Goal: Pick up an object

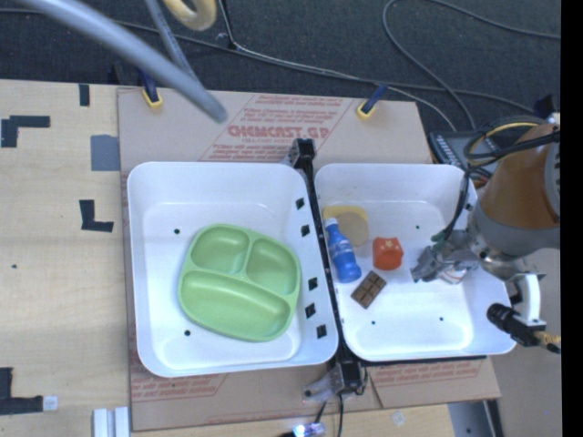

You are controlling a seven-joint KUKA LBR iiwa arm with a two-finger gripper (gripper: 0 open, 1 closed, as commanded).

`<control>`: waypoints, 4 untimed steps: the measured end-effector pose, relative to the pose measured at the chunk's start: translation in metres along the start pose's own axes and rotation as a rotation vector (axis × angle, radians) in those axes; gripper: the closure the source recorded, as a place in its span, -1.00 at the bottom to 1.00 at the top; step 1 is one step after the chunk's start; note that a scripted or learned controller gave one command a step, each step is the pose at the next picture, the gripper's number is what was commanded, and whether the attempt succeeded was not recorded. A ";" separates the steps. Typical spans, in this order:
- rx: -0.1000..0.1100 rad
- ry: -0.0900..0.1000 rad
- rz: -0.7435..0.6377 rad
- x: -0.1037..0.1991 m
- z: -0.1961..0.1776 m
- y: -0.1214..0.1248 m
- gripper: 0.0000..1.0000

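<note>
A pale wooden tabletop carries a cardboard sheet with 2 shallow white bins side by side. Nearest the camera, in the right bin, lies a brown chocolate-like bar. Just beyond it sit a blue bottle, a small red block and a yellow piece, close together near the divider. The claw hangs low over the right bin's right side, apart from the red block; how far it is open I cannot tell, and nothing shows in it. The left bin holds a green divided plate. Farthest back, black cables cross a dark floor.
</note>
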State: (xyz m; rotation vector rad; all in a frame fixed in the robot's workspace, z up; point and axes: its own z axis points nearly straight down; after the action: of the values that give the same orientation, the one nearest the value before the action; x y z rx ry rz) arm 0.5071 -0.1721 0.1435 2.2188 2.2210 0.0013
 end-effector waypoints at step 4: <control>0.003 0.003 -0.006 0.109 -0.116 0.024 1.00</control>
State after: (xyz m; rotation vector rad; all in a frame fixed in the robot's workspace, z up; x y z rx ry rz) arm 0.5306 -0.0628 0.2595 2.2146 2.2312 0.0008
